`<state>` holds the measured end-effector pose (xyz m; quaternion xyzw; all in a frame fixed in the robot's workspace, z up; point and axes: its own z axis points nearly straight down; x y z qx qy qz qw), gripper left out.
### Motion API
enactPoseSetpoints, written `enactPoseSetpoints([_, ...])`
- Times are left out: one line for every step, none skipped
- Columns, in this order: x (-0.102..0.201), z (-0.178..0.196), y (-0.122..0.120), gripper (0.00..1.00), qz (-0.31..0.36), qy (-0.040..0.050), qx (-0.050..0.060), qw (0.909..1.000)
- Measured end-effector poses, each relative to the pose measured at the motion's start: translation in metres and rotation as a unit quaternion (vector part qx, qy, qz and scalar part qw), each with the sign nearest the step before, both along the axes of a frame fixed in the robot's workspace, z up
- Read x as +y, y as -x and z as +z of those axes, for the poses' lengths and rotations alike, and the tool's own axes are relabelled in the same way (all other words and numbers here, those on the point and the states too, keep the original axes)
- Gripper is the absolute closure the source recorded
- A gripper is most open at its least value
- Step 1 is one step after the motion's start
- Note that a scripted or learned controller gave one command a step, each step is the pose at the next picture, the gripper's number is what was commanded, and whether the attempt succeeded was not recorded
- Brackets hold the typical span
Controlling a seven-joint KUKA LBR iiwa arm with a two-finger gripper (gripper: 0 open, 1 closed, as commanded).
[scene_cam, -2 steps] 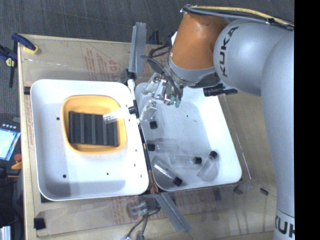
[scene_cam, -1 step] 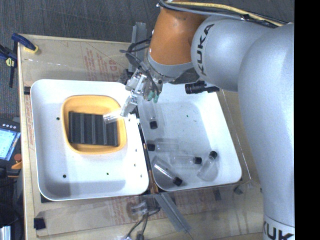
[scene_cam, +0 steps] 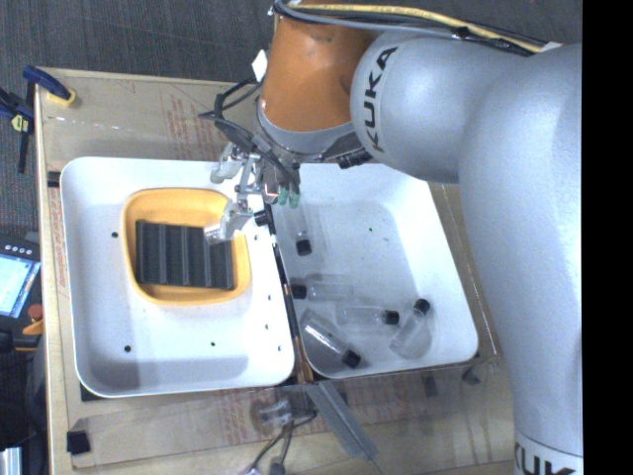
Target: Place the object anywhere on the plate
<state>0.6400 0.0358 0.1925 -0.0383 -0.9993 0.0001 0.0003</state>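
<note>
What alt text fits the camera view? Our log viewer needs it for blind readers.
A grey KUKA arm's gripper hangs over the right edge of a yellow plate in the left white bin. Clear black-capped vials lie in the right bin.

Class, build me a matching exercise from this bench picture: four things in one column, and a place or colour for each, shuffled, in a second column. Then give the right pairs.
Things
1. plate
2. clear vials with black caps
3. pincer
4. band above the wrist

Places and colours
A. orange, on the grey arm
B. lying in the right bin
C. yellow rim, dark ridged insert, in the left bin
D. over the plate's right edge, near where the bins meet

Pairs: 1-C, 2-B, 3-D, 4-A
</note>
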Motion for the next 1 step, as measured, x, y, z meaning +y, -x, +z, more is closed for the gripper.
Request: enactPoseSetpoints([-0.0119, -0.0006, 0.0446, 0.00, 0.142, -0.0001, 0.001, 0.9899])
